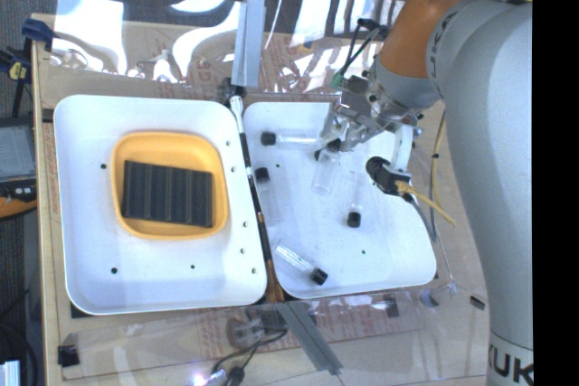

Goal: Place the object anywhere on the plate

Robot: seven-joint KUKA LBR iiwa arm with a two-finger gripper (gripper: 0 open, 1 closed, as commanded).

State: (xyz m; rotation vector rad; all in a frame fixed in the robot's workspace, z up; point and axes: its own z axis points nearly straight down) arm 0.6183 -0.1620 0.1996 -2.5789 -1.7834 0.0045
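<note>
My gripper [336,143] hangs low over the far part of the right bin [425,271], at the end of my grey wrist below the orange band [412,32]. From this slant I cannot tell whether it is spread or pressed together, and I cannot make out anything pinched in it. Just beside it, on the side nearer the camera, a clear tube [322,176] lies on the bin floor; whether the gripper touches it I cannot tell. On the gripper's other side, toward the view's left, a capped tube [288,139] lies across the bin with its black cap pointing away from me. Further that way and a little nearer the camera, a small black piece [261,174] sits close to the bin's wall. Nearer the camera than the gripper, a short vial [354,215] with a dark end rests apart from the rest, and well beyond it, by the bin's near edge, a long tube [298,259] lies at a slant with a black cap at its lower end. The yellow plate [122,154] sits well apart from my gripper, in the middle of the left bin [81,276], with a dark ridged insert [167,194] lying in it. None of the tubes is on the plate.
</note>
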